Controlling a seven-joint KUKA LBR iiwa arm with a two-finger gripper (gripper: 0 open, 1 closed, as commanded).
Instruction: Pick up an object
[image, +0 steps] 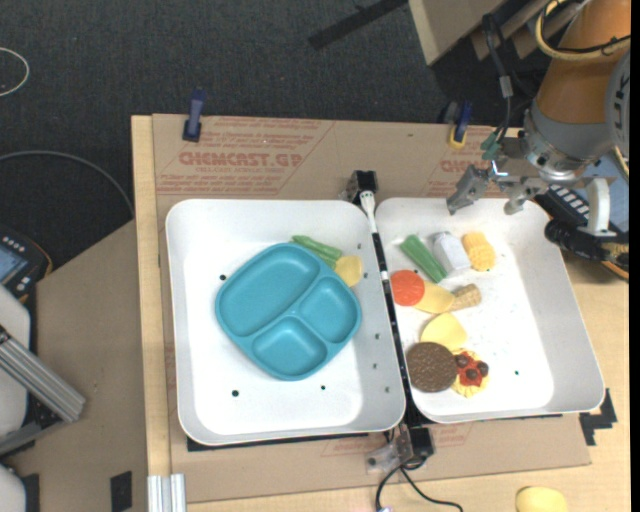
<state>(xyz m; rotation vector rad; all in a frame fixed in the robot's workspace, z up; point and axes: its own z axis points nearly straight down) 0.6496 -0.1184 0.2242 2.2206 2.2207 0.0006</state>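
My gripper hangs open above the far edge of the right bin, its two fingers spread wide with nothing between them. Below it in that bin lie a green stick, a white block, a yellow corn piece, an orange-red round piece, a tan biscuit, yellow slices, a brown cookie and a small red-and-yellow piece. The nearest items sit a little toward the front and left of the gripper.
The left bin holds a blue divided plate, with a green bean and a yellow piece at its far right rim. Blue clamps pin the cardboard at the back. A yellow object lies off the bench front right.
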